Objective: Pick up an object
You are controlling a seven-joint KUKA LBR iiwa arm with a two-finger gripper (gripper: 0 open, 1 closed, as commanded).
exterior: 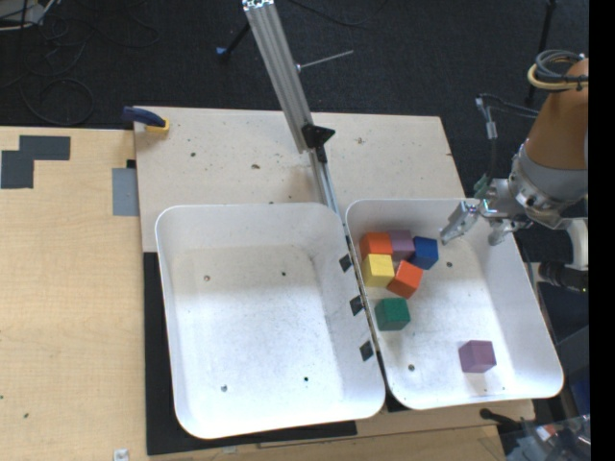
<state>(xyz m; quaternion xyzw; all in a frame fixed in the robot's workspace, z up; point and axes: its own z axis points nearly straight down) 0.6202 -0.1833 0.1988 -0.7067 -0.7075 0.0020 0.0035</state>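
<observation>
The left shallow white plastic bin sits on the pale speckled bench board, its floor bare apart from a few dark specks. A long grey metal rail slants down from the top of the view to the seam between the two bins.

In the right shallow white plastic bin, a cluster of small blocks lies near the left wall. An orange cube sits at the upper left of the cluster, with a yellow cube just below and touching it. A pale purple block lies to the right of the orange cube, and a blue cube is just beside that. A second, tilted orange block rests against the yellow cube, and a green cube sits just below the group. A lone purple cube lies well apart, near the bin's lower right corner.

The grey two-finger gripper hangs over the upper right part of this bin, its fingers pointing down and to the left toward the blue cube, close to it but apart. Whether the fingers are spread or closed cannot be told; nothing is seen between them. The arm's orange band rises behind the wrist at the right edge.
</observation>
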